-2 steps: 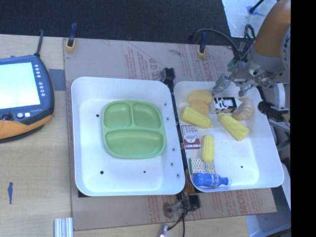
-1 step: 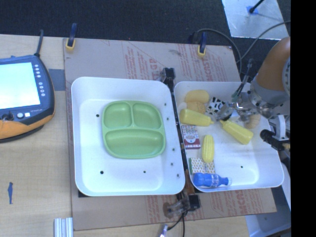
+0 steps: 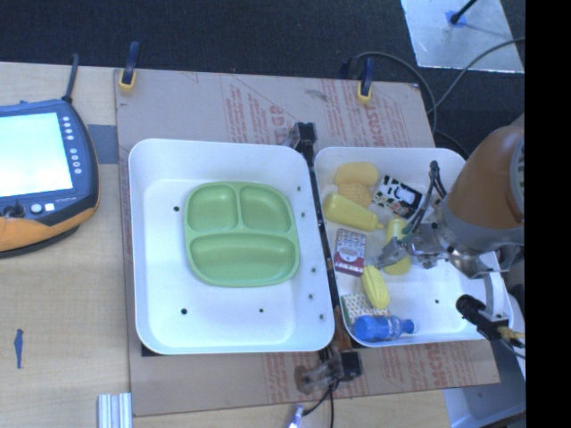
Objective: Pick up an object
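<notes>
Right bin (image 3: 446, 315) holds the clutter; the left bin (image 3: 161, 239) carries a green divided plate (image 3: 241, 234). Gripper (image 3: 397, 250) sits low mid-bin, at a small yellow piece (image 3: 399, 262); can't tell its state, or whether it has anything. Likely target is that yellow piece: looks like light, smooth plastic toy food, probably slippery, best pinched across the narrow middle. Corn cob (image 3: 350, 211) sits at its 10 o'clock, blue bottle (image 3: 382, 328) at 6. The arm covers the bin's 3 o'clock side.
</notes>
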